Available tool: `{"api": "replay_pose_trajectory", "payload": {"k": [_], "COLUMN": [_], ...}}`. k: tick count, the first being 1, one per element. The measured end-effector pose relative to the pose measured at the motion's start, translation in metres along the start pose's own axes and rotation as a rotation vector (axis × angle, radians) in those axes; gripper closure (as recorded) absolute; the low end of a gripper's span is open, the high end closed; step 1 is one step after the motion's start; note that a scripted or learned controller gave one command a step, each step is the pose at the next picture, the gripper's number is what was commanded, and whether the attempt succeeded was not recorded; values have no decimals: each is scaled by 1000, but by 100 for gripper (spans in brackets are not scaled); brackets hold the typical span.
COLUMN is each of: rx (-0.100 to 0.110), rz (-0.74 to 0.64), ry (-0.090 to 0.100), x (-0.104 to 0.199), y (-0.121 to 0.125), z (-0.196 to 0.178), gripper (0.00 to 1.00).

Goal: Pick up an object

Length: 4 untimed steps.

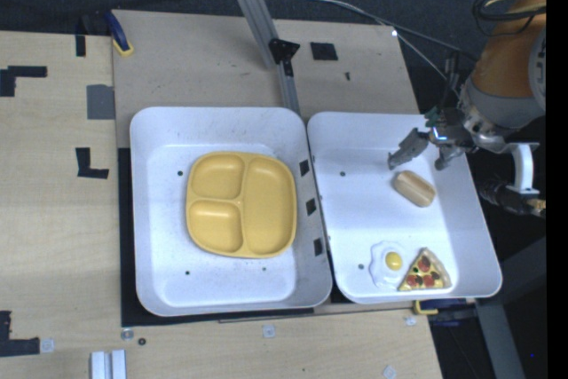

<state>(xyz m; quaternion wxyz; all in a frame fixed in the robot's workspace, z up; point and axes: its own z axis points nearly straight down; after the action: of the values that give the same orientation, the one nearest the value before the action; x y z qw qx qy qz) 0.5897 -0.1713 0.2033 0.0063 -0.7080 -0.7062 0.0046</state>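
A tan bread roll (414, 188) lies in the right bin (355, 200), toward its right side. A fried egg (388, 264) and a pizza slice (426, 272) lie side by side at that bin's near edge. My gripper (424, 151) hangs over the bin's far right part, just above and behind the roll. Its two fingers (405, 148) are spread apart with nothing between them.
A yellow divided plate (241, 203) sits in the middle of the left bin (160, 191). A slanted metal post (257, 4) rises behind the bins. Cables run across the dark floor at the back right.
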Motion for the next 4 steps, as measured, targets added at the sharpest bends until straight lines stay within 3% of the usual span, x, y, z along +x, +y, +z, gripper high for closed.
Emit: {"api": "replay_pose_trajectory", "payload": {"k": [1, 3, 4], "rx": [-14, -8, -28], "rz": [-4, -4, -5], "ry": [-2, -2, -9], "x": [1, -4, -5], "y": [3, 9, 14], "z": [-8, 103, 110], "gripper": [0, 0, 0]}}
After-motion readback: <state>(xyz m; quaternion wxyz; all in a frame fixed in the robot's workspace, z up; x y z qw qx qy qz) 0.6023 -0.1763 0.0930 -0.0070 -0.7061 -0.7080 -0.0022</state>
